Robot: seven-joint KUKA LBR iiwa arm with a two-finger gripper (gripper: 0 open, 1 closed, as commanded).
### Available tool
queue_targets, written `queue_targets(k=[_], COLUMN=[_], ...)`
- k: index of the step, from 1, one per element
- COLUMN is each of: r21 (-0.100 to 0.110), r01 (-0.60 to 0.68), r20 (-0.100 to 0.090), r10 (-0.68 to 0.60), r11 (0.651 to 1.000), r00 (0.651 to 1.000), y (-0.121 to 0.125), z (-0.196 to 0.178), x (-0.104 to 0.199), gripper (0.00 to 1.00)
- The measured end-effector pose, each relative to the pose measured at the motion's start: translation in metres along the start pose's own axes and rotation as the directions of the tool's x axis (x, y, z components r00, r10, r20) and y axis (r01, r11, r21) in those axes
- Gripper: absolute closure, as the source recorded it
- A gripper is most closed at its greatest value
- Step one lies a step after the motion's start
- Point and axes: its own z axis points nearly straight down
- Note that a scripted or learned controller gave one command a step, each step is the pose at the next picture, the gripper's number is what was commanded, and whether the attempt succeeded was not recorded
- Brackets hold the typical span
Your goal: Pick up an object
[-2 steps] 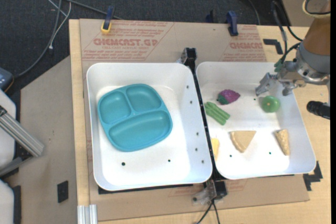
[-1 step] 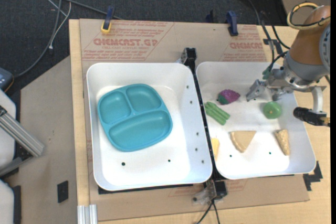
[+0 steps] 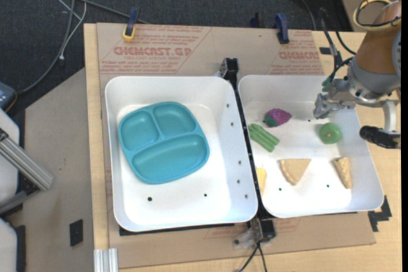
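1. The grey arm [image 3: 376,67], orange-banded above the wrist, reaches in from the right, angled downward.
2. Its hand [image 3: 322,108] hangs low; the tips look too blurred to judge.

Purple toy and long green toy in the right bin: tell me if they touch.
Apart. The camera view shows white bin floor between the purple toy and the long green toy.
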Motion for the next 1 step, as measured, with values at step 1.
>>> queue_targets(k=[1], r21=[-0.005], r01=[-0.002], r20=[0.003], r10=[0.002], r11=[1.000], r00=[1.000], y=[0.0098], z=[-0.0512], x=[-0.0061], gripper=[1.00])
